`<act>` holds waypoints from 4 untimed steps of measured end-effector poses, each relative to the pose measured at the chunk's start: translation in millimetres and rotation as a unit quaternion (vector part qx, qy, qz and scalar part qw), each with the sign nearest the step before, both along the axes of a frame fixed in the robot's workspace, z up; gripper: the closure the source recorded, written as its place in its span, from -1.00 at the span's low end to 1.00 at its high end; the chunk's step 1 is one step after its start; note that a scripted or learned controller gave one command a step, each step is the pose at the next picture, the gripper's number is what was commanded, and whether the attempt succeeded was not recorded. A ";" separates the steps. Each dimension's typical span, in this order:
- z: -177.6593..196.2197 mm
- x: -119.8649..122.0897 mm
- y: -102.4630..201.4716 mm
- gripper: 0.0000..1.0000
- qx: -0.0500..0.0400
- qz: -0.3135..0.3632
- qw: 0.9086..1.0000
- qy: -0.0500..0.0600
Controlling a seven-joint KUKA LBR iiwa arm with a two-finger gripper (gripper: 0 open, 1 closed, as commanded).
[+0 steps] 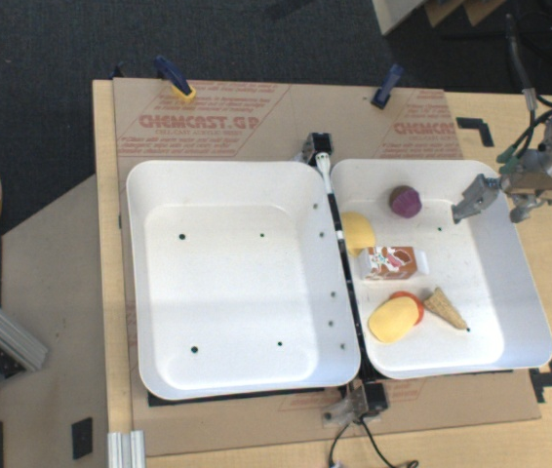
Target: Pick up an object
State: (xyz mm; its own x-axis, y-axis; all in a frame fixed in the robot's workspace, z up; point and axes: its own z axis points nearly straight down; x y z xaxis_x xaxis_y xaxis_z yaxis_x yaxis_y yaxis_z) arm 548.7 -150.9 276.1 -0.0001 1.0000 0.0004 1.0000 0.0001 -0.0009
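Nothing grabbed yet: my claw [498,199] hangs spread and bare over the right bin [522,291] edge, purple ball [406,202] nearest.

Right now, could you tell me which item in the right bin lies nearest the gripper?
The round purple ball, at the bin's upper end, closest to the gripper.

Robot lab, clamps [175,79] pinning cardboard [256,115] under two white bins [139,261], aluminium framing [3,330] left of bins
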 end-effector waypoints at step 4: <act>-187.5 -52.4 34.5 1.00 -0.001 -0.001 1.000 -0.006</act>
State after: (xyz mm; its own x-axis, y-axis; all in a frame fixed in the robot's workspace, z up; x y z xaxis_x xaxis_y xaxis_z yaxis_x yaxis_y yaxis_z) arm 496.3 -116.4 88.6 0.0026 1.0000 -0.0013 0.9999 -0.0026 0.0103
